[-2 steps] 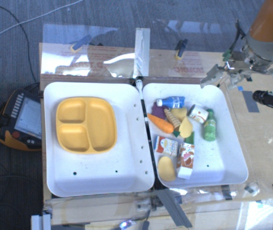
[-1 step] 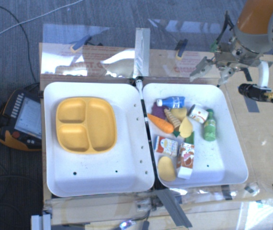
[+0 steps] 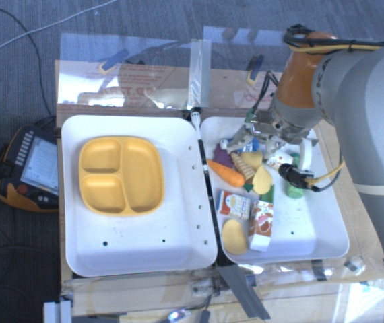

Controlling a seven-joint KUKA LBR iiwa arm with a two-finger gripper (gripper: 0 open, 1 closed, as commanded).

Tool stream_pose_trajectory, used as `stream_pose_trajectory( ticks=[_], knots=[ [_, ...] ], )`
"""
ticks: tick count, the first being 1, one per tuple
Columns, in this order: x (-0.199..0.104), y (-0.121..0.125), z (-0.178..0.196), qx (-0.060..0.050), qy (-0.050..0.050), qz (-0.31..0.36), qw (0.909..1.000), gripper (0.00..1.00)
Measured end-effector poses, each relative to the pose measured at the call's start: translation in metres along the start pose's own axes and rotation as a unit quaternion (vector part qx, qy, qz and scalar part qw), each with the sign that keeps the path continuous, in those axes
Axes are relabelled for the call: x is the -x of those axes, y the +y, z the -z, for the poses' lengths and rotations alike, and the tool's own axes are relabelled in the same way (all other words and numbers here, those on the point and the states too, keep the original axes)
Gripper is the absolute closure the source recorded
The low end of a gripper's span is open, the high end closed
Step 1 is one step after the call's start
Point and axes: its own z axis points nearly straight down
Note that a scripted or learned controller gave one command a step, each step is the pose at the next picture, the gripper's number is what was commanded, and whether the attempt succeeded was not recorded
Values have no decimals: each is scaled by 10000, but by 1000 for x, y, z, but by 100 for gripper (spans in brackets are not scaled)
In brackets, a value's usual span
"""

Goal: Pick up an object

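My gripper (image 3: 252,144) hangs low over the back of the right bin (image 3: 313,237), just above a pile of toy food. Directly under it lie a pale corn cob (image 3: 251,163) and a purple piece (image 3: 220,157). An orange carrot (image 3: 226,174) lies slanted to the left of the corn, and a yellow pear-shaped piece (image 3: 263,180) rests beside it. A green piece (image 3: 294,191) sits to the right. Nearer the front are two small cartons (image 3: 236,204) (image 3: 263,218) and a round yellow piece (image 3: 234,235). I see nothing lifted off the bin floor.
The left bin (image 3: 84,247) holds a yellow divided plate (image 3: 121,175). The grey arm with its orange band (image 3: 300,73) covers the right bin's back right corner. A teach pendant (image 3: 30,170) lies on the floor at the left.
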Motion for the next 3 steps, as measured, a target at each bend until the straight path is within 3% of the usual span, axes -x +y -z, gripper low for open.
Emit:
stream_pose_trajectory(
  ticks=[1,2,3],
  knots=[
    [-5,-35,-38,90,-20,820,9966,0],
    [-6,-34,-28,94,0,817,9966,100],
    [19,-61,-5,12,-1,1134,9935,100]
  ],
)
